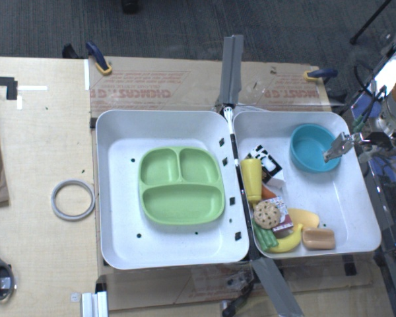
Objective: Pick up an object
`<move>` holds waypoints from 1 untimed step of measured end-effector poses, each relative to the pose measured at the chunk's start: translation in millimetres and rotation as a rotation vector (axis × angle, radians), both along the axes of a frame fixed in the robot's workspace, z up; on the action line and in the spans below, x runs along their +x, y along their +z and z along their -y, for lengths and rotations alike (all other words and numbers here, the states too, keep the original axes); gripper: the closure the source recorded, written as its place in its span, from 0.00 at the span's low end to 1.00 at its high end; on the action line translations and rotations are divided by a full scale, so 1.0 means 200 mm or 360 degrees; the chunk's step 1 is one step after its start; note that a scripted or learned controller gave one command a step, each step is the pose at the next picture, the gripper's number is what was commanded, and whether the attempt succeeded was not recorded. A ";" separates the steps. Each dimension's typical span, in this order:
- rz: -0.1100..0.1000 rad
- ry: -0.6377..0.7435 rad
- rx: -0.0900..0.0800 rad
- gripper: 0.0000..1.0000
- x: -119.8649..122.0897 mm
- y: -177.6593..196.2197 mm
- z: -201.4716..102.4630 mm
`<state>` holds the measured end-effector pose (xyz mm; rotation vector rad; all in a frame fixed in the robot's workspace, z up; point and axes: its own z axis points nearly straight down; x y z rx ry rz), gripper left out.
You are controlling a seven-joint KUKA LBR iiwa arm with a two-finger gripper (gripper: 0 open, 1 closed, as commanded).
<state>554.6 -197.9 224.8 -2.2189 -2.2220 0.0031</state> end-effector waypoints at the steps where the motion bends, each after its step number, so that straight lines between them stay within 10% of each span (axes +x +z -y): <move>1: -0.0001 0.0016 0.0000 0.00 0.10 -0.52 -0.22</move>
